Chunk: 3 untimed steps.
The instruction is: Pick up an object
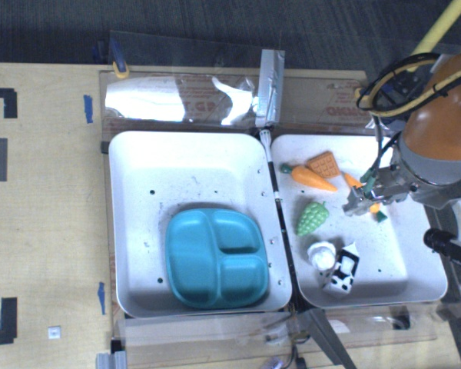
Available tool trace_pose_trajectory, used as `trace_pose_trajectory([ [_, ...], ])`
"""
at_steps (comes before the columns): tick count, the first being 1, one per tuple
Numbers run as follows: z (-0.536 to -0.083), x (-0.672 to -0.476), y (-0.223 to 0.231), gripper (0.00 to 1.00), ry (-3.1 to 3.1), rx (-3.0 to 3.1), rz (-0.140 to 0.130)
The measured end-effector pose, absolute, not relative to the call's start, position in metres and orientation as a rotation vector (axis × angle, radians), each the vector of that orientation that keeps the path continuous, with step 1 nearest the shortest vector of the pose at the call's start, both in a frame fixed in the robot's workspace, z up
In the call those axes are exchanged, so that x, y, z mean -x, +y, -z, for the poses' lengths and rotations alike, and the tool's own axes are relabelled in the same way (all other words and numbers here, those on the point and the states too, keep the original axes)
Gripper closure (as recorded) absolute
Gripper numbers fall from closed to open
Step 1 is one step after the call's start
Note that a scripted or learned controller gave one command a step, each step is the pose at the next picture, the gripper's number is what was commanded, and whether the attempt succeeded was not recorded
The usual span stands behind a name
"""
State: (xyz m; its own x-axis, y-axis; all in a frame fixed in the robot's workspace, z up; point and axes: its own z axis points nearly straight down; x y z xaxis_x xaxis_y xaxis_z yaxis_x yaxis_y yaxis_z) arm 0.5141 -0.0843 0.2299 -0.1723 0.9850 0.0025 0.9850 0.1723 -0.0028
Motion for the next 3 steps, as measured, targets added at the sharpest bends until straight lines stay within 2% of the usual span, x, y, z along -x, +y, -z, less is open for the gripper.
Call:
trace_pose_trajectory([
  [1, -0.23, -0.514, -0.085, 0.0, -2.401, 2.021, -0.001],
  [2, -0.186, -0.592, -0.147, 0.0, -2.458, 1.957, -0.002],
  [3, -0.165, -0.61, -0.12, 0.0, -2.551, 1.834, 0.001],
])
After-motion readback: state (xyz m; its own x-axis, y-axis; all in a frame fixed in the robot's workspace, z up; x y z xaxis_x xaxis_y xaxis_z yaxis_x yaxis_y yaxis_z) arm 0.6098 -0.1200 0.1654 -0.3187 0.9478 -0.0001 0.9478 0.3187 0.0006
